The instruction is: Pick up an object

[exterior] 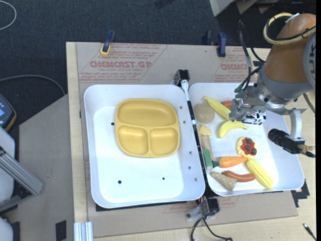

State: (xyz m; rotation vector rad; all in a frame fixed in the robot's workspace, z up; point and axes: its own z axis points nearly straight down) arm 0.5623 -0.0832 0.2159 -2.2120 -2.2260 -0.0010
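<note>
The end effector (244, 112), finger state unclear, hangs over the right bin (296, 177); a banana (229, 128) lies just below-left, a cardboard-covered worktop (150, 64) beneath.

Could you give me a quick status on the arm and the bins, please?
End effector low over right bin, grip state unclear. Banana just beneath, not lifted. Toy food crowds it; yellow tray in left bin.

Grey arm (288, 69) with a broad orange band and black cables.
</note>
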